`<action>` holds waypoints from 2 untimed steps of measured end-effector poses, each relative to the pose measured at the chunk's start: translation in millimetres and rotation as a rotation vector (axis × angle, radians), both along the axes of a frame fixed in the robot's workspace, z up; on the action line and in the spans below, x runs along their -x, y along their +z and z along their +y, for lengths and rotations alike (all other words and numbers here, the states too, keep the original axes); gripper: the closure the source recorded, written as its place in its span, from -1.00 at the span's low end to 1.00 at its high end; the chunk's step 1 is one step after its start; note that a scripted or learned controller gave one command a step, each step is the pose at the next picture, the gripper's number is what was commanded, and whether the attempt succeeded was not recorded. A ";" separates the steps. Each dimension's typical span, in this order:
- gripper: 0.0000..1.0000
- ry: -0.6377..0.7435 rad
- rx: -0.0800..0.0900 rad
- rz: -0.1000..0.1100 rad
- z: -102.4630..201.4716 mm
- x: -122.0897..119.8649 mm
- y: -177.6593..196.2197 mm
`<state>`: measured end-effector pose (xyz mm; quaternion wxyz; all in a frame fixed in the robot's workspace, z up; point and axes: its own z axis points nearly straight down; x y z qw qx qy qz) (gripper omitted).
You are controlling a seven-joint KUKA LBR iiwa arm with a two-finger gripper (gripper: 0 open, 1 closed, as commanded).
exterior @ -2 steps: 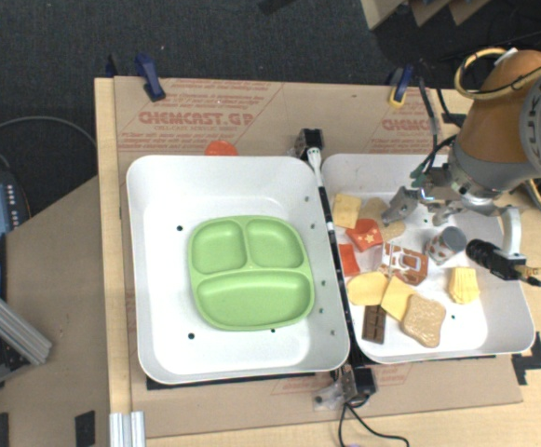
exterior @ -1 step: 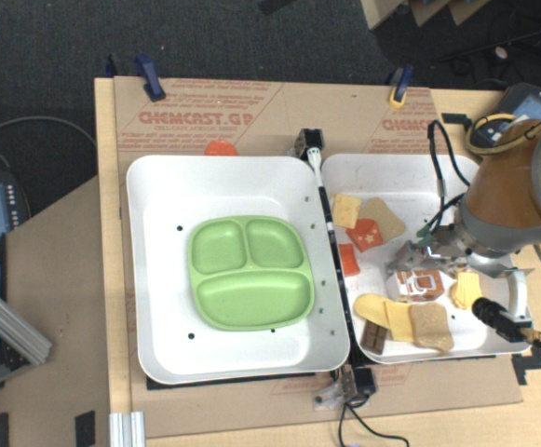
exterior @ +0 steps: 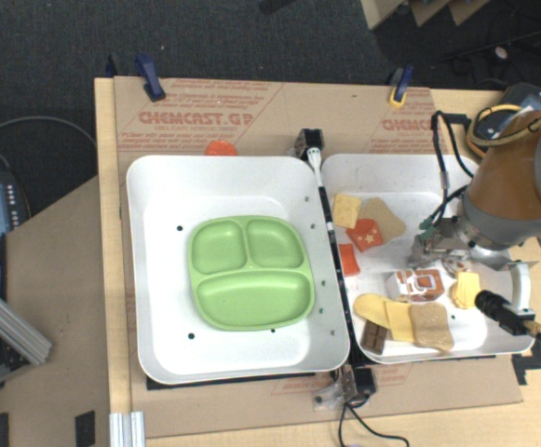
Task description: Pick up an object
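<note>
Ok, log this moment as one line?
arm: over right bin | claw: low among toy food, above white-and-red item | grasp: none seen | green tray: left bin

Tabletop (exterior: 112, 250): two bins side by side. Left bin (exterior: 149, 203): one divided tray (exterior: 250, 273), near centre. Right bin (exterior: 382, 168): cluster of small food pieces; bread slice (exterior: 430, 325) at near edge, cheese slice (exterior: 393, 317) touching its left; packet (exterior: 419, 284) just behind them. Claw (exterior: 435, 247) above right bin's middle, behind the packet.
</note>
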<state>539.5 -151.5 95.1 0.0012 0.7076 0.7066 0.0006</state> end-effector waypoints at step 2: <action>-1.00 0.005 -0.002 0.003 63.3 29.5 -10.3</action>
